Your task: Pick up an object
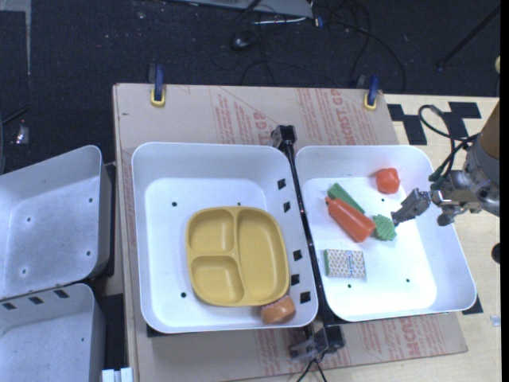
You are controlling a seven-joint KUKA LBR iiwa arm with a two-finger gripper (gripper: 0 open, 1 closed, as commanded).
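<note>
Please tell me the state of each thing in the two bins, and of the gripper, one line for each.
Yellow divided plate: flat in the left bin.
Orange round object: by the plate's near edge.
Orange carrot toy: lying in the right bin.
Green toy: lying against the carrot.
Small red object: lying apart.
Patterned packet: lying flat.
Gripper: low beside the green toy.

We see even, bright overhead light; the white bins (215, 165) glare slightly, shadows stay soft, and the dark floor (71, 38) looks grainy.

tray (237, 255) in left bin (159, 213) (2 bins)
</note>
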